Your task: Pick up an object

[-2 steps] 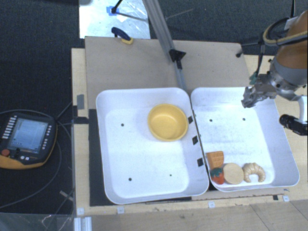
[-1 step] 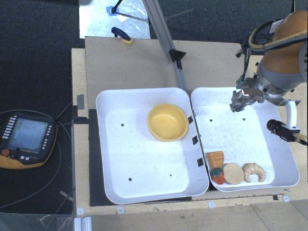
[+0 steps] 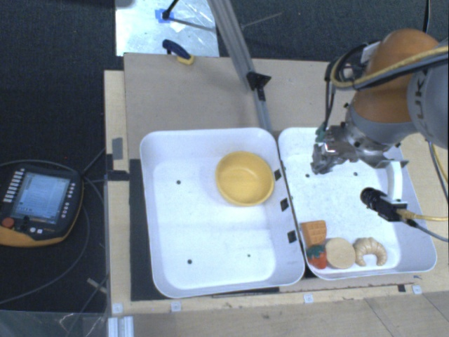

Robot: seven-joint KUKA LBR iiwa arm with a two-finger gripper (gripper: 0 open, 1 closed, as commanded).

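A yellow bowl (image 3: pixel 244 178) sits in the left bin (image 3: pixel 168 258), toward its upper right. Along the near edge of the right bin (image 3: pixel 414 258) lie an orange waffle-like block (image 3: pixel 313 231), a red and green strawberry (image 3: pixel 318 255), a round tan biscuit (image 3: pixel 340 253) and a croissant (image 3: pixel 370 250). My gripper (image 3: pixel 323 159) hangs over the upper left part of the right bin, well above and behind these items. Nothing shows between its fingertips, which are small and dark against the bin.
A grey tripod leg (image 3: pixel 235 37) slants down to the bench just behind the bins. A teach pendant (image 3: pixel 36 202) lies on the dark floor at the left. A black cable plug (image 3: pixel 375 201) sticks out from the arm over the right bin.
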